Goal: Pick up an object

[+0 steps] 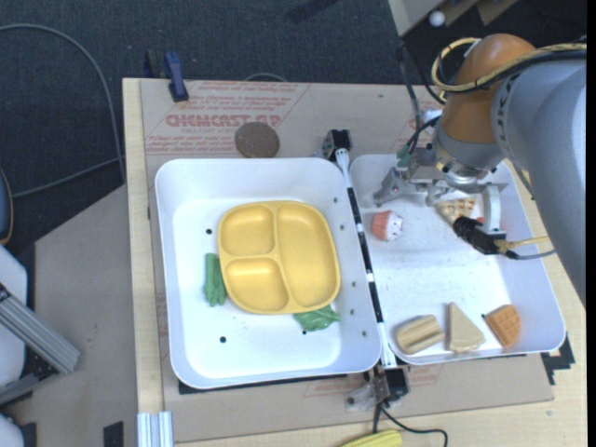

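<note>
i have the gripper (445,192) low over the far end of the right bin (535,291), near its twelve o'clock edge. i cannot tell from this angle whether the jaws are released or clenched, and i see nothing between them.

the nearest thing to pick is the small red and white piece (386,225), lying on the bin floor close to the divider between the two bins. from the jaws it sits toward eight o'clock, near but apart. it looks roundish and stubby, with no clear long axis i can make out. my judgement is that the coming move turns on shifting the wrist toward that side and down before any closing.

count in the right bin: that one red and white piece; one pale scrap (454,209) just under the wrist, partly hidden; and three food pieces in a row along the six o'clock edge: one tan roll (417,332), one pale wedge (462,330), one orange block (504,324). those three lie well apart from the jaws.

the left bin (182,277) holds one yellow divided plate (278,254) and two green leafy pieces, one (215,280) at the plate's nine o'clock side, one (318,319) at its five o'clock corner. only one arm works this bench.
</note>
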Robot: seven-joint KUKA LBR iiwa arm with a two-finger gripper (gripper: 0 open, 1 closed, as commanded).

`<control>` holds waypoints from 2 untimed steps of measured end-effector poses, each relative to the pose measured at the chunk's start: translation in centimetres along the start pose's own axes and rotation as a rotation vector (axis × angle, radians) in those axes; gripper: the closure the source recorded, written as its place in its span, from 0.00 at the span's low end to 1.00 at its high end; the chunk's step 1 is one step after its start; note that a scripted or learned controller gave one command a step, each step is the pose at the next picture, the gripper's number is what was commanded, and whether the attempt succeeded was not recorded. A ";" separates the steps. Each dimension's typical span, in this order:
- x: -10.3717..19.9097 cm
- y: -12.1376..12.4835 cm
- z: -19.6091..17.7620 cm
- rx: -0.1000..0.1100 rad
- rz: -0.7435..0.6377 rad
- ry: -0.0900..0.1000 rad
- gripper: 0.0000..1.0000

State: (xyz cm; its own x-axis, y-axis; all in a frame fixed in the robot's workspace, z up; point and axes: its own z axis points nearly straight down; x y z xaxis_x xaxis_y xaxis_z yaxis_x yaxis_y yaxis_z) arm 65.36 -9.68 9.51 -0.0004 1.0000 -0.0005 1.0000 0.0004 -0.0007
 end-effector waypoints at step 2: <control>-5.9 1.3 -0.6 -0.004 0.001 -0.002 0.00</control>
State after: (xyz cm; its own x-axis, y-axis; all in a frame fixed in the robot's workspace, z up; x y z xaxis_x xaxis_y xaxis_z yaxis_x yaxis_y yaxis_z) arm 66.70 -15.56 10.12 0.0002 1.0000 -0.0022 1.0000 -0.0001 0.0036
